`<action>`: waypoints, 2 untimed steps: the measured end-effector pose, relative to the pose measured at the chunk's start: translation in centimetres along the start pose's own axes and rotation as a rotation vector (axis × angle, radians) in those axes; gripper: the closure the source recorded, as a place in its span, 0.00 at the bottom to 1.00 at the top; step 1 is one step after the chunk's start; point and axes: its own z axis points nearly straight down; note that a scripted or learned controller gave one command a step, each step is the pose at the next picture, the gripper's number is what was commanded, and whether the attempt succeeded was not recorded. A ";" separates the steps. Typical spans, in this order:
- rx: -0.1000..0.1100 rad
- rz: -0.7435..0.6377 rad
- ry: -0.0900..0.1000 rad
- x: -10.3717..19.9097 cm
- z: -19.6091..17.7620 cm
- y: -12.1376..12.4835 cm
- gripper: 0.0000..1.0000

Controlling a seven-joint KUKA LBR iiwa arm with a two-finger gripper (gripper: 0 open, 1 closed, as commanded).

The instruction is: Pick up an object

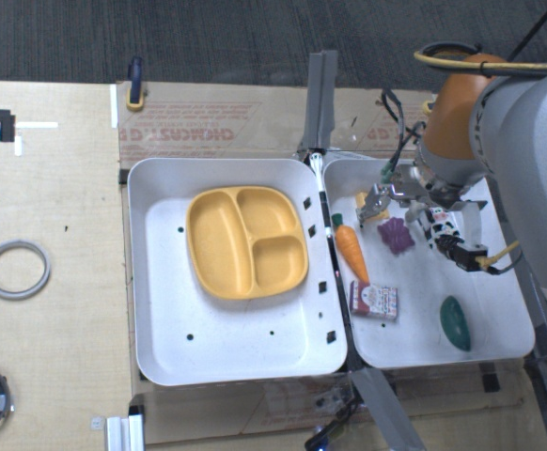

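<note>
One claw (pixel 382 202) above right bin (pixel 499 341)

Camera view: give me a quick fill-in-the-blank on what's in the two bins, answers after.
1. The yellow divided plate lies in the ____ bin.
2. The carrot lies in the right bin, beside the ____ wall.
3. The green object lies in the ____ bin.
4. The plate has ____ compartments.

Missing words: left; left; right; three
</note>
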 end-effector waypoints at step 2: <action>0.001 -0.003 -0.002 0.0 -0.9 0.0 0.00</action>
